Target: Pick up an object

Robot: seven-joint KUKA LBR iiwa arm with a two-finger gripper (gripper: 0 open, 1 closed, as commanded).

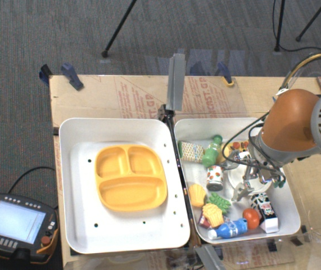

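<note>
1. You see the worktop [121, 94] as a brown board across the middle of the frame; its lower edge is cut off by the picture's bottom.
2. The left bin [73, 151] sits at centre left and holds a yellow divided plate [131, 176] lying flat.
3. The right bin [286, 204] sits just beside it at centre right; the arm hides part of its upper right corner.
4. The arm [292, 120] comes in from the right edge, its orange band facing you and covering whatever lies under it.
5. The gripper [249, 180] hangs over the middle of the right bin. Cables and metal parts clutter it, so you cannot tell whether the jaws are spread or pressed together, nor whether anything sits between them.
6. Objects to pick lie in the right bin: a green bottle [212, 152] near the top, a patterned packet [191, 151] to its left, a small can [215, 177] below them.
7. Along the bin's lower edge you find a blue bottle [230, 229], a red ball [251, 217], a yellow fries toy [212, 214] and a white carton [266, 210], crowded and partly overlapping.
8. A pendant with a screen [17, 225] is at lower left, cut off by the frame.
</note>
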